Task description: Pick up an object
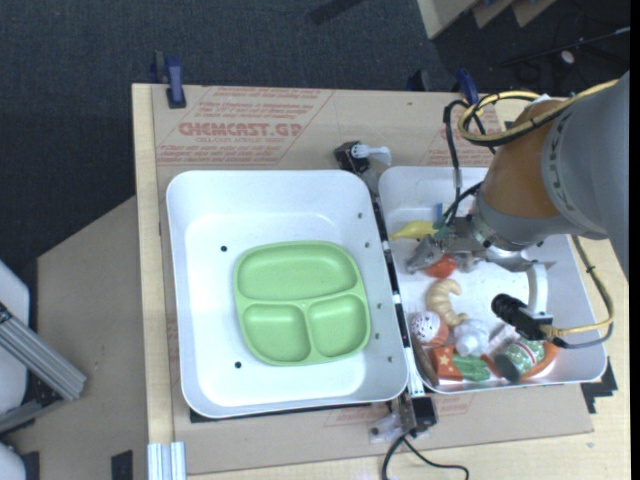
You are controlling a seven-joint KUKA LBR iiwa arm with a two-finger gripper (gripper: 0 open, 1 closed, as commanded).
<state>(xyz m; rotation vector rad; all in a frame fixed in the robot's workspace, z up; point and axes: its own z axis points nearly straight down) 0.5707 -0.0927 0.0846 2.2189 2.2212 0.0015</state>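
Here, a small red-orange piece (441,265) beneath the claw (447,248).

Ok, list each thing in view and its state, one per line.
Green tray: upright in the left bin, nothing in its compartments.
Right bin: holds a heap of small toys.
Yellow toy: lying loose.
Arm: reaching over the right bin.

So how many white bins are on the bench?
2. The left bin holds a green divided plate. The right bin holds a pile of small toy foods, and the arm covers part of it.
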